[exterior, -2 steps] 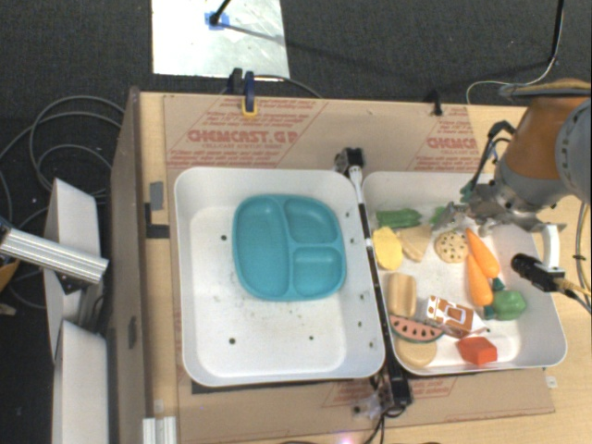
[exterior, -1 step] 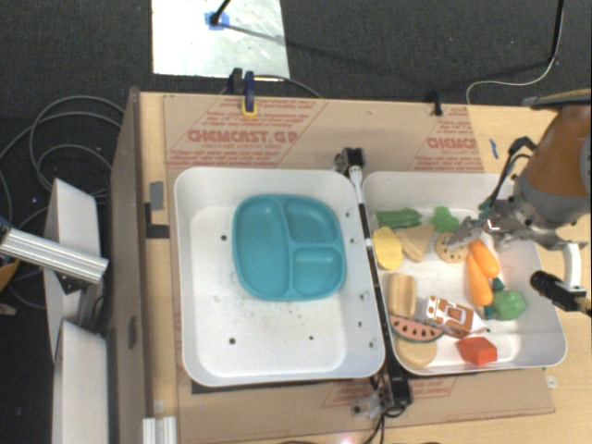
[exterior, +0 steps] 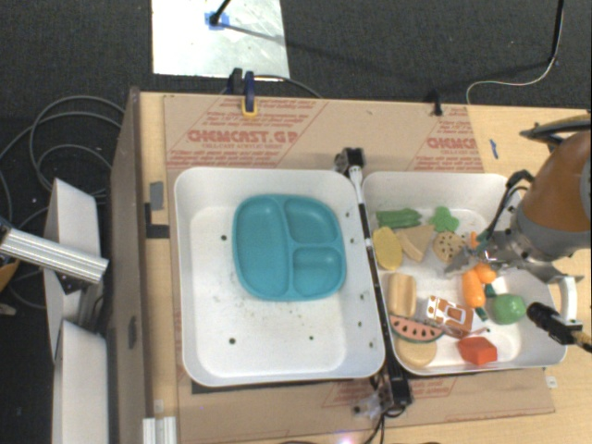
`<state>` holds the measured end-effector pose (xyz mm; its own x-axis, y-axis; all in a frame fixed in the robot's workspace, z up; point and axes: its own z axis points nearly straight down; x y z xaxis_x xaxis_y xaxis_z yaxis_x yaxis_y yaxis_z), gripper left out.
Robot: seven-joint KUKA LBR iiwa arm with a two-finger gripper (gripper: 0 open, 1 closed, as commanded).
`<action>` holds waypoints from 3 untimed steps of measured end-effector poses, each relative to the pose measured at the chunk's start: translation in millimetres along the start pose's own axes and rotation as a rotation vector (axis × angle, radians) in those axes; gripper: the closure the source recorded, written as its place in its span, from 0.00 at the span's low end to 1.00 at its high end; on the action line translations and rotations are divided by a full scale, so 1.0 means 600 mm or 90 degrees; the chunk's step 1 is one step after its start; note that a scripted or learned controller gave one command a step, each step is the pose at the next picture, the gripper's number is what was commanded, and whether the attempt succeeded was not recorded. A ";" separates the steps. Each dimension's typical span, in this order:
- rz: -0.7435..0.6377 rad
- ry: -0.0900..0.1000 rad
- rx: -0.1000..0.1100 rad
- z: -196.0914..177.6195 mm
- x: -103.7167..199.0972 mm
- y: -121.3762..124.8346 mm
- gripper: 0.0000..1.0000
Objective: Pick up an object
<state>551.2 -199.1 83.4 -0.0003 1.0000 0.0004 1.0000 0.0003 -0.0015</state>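
The right bin (exterior: 435, 185) holds several toy foods. Among them are a green pepper (exterior: 399, 218), a yellow piece (exterior: 388, 248), a spotted cookie (exterior: 449, 245), an orange piece (exterior: 474, 288), a green ball (exterior: 507, 308), a red block (exterior: 476, 350), a watermelon slice (exterior: 413, 327) and a bread slice (exterior: 401, 293). My gripper (exterior: 467, 259) reaches in from the right. It sits low over the middle of this bin, between the cookie and the orange piece. The orange-banded wrist (exterior: 560, 202) hides the bin's right side.
The left bin (exterior: 208, 340) holds a teal divided plate (exterior: 288, 247). A metal divider (exterior: 366, 248) runs between the bins. Cables lie on the floor at the left, and a white sheet (exterior: 220, 24) lies at the back.
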 end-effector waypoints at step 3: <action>-0.008 0.001 -0.008 -0.163 0.164 -0.033 1.00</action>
